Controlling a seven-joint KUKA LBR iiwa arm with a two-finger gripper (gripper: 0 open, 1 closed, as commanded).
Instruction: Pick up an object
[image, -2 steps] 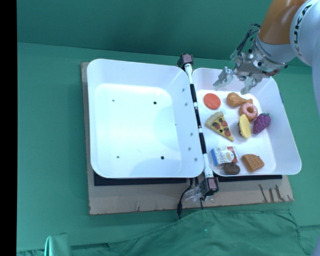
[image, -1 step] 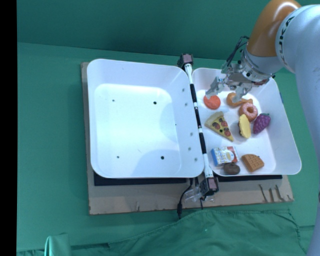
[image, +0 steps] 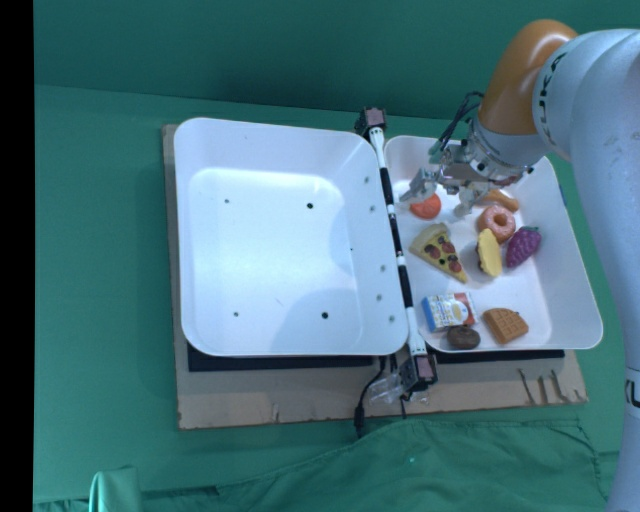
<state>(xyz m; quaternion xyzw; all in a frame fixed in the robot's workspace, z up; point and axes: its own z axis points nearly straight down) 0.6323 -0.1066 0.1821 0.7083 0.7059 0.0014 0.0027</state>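
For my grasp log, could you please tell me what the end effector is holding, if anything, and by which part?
Nothing is held. The end effector hangs open over the right bin, one finger beside the red tomato slice, with no toy between its fingers.

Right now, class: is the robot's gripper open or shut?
Open: the gripper has its fingers spread apart above the right bin, nothing between them.

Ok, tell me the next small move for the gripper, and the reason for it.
Probably a short drop straight down, then close. The gripper hangs open over the far end of the right bin, one finger by the red tomato slice, with nothing between the fingers. The donut and pizza slice lie close by, so a sideways move risks nudging them.
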